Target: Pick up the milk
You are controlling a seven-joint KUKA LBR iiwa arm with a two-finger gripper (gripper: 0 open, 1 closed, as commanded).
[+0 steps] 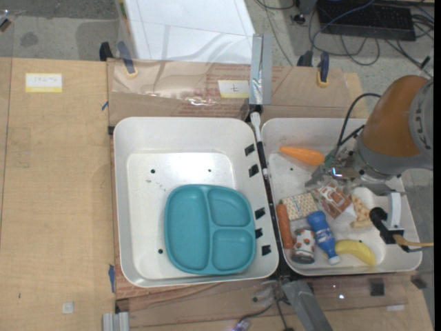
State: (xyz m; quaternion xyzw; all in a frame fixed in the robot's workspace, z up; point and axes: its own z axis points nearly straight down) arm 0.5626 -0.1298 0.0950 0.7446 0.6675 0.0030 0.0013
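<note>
The table [48,185] is bare light wood. Two white bins lie on it side by side, the left bin [131,205] touching the right bin [275,133].

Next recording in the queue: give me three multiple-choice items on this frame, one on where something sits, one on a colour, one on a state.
1. Where is the divided plate?
A. left bin
B. right bin
C. on the bench outside the bins

2. What colour is the bottle beside the banana?
A. red
B. blue
C. green

3. How does the carrot lie?
A. on the plate
B. stacked on the banana
C. loose on the right bin's floor

Answers:
1 A, it lies on the left bin floor.
2 B, its body is blue with a white label.
3 C, it rests apart near that bin's far side.
</note>
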